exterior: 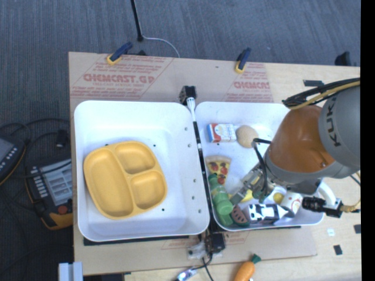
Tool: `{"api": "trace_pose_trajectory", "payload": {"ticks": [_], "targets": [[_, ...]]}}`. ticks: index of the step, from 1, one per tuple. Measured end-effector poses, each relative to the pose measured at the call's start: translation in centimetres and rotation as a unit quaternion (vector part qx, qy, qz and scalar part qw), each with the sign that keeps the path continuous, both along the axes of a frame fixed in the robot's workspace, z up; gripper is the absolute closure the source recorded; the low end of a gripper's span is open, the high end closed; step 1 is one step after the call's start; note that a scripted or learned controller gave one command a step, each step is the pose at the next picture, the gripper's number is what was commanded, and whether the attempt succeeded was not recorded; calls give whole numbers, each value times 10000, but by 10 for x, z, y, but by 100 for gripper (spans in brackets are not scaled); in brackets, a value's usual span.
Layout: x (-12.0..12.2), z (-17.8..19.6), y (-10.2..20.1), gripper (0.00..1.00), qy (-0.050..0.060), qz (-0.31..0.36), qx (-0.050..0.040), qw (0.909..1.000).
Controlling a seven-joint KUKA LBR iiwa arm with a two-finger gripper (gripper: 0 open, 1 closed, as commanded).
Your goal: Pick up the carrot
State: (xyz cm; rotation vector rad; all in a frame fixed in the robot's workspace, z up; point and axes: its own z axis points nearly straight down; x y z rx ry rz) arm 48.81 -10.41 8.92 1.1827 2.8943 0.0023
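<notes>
The carrot [246, 270], orange with a green top, lies on the bench's front edge, outside both bins and below the right bin [263, 111]. My gripper [252, 187] is down inside the right bin, among the toys near its front. It sits well above the carrot in the view, with the bin's front wall between them. The arm's orange band [296, 142] covers much of the bin's right side.
The right bin holds a red, white and blue carton [221, 132], a beige ball [246, 135], a pizza slice [218, 167], green pieces [221, 202] and a black and white toy [261, 211]. A yellow divided plate [124, 177] lies in the left bin [117, 113].
</notes>
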Motion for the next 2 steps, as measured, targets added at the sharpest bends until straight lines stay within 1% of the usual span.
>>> {"api": "trace_pose_trajectory", "payload": {"ticks": [1,2], "targets": [[-4,14,-43,0,70,737,13,9973],[56,-1,-74,0,53,-950,37,9955]]}}
